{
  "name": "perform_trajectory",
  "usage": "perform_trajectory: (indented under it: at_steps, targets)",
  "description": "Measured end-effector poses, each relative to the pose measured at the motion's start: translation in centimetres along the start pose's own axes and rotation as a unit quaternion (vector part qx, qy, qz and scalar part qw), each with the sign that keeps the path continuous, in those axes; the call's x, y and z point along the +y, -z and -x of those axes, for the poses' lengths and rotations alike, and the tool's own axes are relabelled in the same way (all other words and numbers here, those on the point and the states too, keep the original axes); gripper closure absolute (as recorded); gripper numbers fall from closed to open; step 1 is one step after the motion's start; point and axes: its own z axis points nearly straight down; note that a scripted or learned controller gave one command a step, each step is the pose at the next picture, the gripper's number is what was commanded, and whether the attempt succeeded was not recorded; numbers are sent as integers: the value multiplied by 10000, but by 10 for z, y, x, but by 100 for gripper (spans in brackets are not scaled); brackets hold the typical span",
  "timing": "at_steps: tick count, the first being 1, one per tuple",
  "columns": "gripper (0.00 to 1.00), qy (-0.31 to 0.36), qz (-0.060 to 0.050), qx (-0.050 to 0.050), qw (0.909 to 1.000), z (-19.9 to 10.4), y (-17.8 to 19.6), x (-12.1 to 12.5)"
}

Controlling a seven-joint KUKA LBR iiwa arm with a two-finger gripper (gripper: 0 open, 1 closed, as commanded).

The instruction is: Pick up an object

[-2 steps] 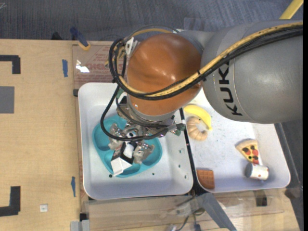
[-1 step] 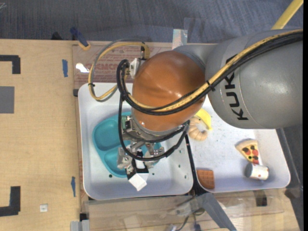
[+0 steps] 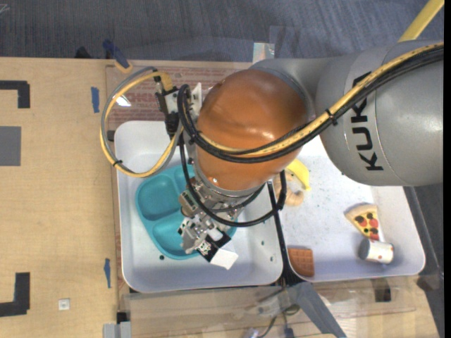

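Camera view: pincer low over teal divided dish in left bin, at dish's right edge, likely set for grab. Cannot tell pincer state; nothing visibly gripped. White tag just right of dish. Well right of dish, in right bin: pizza slice, white cup, waffle piece, banana, spread loose as pick candidates.

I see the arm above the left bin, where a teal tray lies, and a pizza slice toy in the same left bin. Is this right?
Not quite. The camera view shows the pizza slice in the right bin, not the left one. The rest holds: the arm is above the left bin, where the teal tray lies.
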Motion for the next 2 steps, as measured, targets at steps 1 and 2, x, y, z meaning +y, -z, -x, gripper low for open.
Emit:
perform_trajectory:
  at_steps: [1, 2]
  targets:
    - [100, 1815, 20, -11, 9834, 13, -13, -5]
    - [100, -385, -93, 19, 9992, -5, -116, -39]
